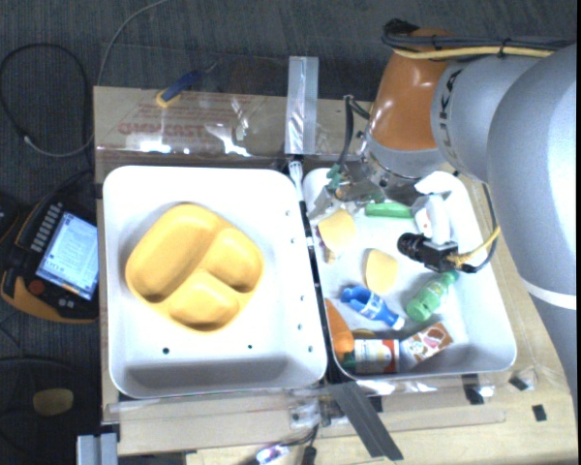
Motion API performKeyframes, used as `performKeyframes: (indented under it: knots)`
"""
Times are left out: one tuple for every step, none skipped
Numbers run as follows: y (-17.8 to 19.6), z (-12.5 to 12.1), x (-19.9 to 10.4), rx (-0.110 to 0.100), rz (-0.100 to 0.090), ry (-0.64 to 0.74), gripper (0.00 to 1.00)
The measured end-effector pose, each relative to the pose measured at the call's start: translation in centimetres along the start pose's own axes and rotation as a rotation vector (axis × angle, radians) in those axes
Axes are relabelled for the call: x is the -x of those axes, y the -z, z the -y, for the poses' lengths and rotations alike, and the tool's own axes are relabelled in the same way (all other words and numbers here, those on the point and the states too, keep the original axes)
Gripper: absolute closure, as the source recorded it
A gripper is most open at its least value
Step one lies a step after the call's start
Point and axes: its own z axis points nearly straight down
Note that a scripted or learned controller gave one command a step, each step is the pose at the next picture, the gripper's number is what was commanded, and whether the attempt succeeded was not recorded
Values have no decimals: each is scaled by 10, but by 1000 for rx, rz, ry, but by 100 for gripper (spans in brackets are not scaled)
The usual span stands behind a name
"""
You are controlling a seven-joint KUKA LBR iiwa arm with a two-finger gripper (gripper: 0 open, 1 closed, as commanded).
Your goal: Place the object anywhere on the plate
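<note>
While my gripper (341, 184) hung over the right bin's (494, 342) far corner, its state unreadable, a cheese wedge (336, 231) lay just beneath; the yellow plate (193, 264) sat in the left bin (136, 356).

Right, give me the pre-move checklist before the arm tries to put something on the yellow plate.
1. Yellow plate lies in the left bin, top unobstructed: ok.
2. Gripper is over the right bin, at its upper-left corner: ok.
3. Object held between the fingers: cannot tell; the wrist hides them.
4. Nearest candidate, the yellow wedge, lies just below the gripper: ok.
5. Room around candidates: not ok; the blue bottle, green bottle and sauce bottle crowd together.
</note>
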Motion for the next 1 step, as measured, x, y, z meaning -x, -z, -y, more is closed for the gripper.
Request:
performKeyframes:
  knots:
    - [0, 29, -73, 1, -3, 40, 100]
